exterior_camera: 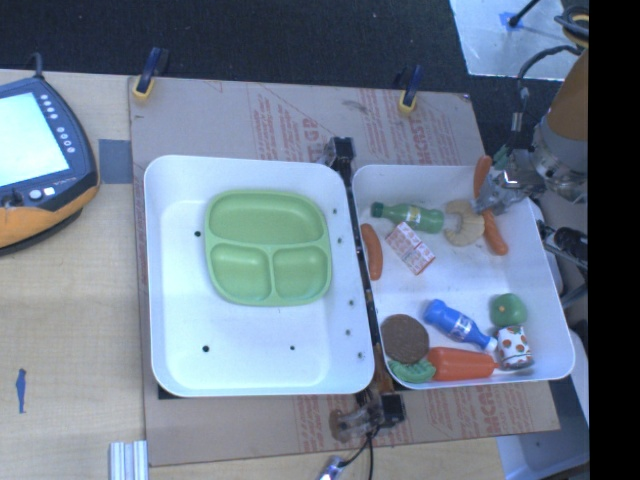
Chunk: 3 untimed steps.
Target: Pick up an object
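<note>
Toys in right bin

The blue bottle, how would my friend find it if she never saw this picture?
Look at the right white bin, the one full of toys. Near its front edge, between the brown round disc and the green ball, lies the blue bottle. It is the only bright blue thing there, with a white band.

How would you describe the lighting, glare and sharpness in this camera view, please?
Camera view: bright, fairly even light; the left bin and right bin nearly wash out; soft shadow under the green plate; the gripper is blurry and small.
</note>
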{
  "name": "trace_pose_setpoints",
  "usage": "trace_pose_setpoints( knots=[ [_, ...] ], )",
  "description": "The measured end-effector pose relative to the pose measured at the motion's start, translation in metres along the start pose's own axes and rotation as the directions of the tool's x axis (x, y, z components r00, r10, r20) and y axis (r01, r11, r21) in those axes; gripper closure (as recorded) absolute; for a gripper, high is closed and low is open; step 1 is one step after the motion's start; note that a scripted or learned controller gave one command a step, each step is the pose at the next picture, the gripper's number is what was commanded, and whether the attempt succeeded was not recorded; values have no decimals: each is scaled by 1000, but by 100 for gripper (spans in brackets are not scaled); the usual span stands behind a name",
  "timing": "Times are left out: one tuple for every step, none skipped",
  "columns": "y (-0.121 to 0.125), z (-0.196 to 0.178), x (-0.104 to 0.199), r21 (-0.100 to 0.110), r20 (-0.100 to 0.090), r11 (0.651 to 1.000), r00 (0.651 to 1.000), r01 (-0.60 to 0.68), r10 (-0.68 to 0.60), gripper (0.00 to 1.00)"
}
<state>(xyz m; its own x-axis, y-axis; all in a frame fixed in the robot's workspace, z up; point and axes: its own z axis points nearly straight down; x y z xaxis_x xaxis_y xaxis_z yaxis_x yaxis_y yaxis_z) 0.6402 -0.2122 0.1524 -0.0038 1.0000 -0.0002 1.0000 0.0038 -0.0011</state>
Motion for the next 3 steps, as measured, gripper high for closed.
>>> trace_pose_setpoints(
  knots=[
    [17,-50,70,1,-1,1000,1000,0,0,100],
    [-59,-45,24,4,1,1000,1000,-1,1,100],
    [-98,-39,142,5,0,1000,1000,4,-4,100]
  ],
)
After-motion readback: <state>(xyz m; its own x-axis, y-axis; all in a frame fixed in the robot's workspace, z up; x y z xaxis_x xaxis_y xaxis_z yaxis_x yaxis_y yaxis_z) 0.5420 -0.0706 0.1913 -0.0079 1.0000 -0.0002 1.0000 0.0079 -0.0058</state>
